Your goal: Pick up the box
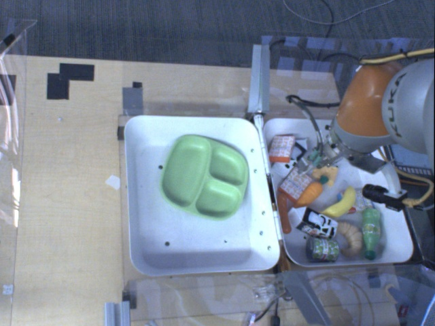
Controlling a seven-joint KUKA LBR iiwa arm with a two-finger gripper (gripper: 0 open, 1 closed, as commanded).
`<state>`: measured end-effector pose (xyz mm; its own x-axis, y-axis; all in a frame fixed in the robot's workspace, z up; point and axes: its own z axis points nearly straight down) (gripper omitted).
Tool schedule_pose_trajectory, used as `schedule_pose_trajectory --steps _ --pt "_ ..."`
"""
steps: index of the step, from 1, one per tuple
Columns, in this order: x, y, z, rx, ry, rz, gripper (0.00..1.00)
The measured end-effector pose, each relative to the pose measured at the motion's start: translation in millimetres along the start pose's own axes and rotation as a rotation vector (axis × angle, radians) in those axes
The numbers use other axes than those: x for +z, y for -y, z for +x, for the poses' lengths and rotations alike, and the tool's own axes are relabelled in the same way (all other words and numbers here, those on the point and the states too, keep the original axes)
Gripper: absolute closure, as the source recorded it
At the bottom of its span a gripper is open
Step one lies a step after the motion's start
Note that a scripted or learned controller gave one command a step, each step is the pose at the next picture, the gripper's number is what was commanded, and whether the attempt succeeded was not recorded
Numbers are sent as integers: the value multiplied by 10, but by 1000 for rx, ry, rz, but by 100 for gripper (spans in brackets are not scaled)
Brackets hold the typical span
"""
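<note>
Robotics laboratory workcell. A pale wood-grain counter (68, 182) carries two shallow white bins (197, 263) held in place by metal brackets (257, 73), with black tape markers (68, 79) at its far left corner. A grey industrial arm with an orange band (367, 104) reaches in from the right. Loose cables (319, 5) lie on grey office carpet (136, 12) behind, and clear panels (10, 114) edge the counter.

Dark blue-grey carpet (136, 15) across the top, with a thin black cable (319, 9) looping over it. Below, a pale wood bench top (61, 202), evenly lit, marked by black tape patches (68, 80) near the upper left. Clear plastic panels (13, 114) along the left edge.
</note>
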<state>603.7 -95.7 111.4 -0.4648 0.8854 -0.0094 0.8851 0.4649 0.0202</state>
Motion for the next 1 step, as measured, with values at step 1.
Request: schedule_pose_trajectory --steps 1 --pt "2 1 1 0 0 0 0"
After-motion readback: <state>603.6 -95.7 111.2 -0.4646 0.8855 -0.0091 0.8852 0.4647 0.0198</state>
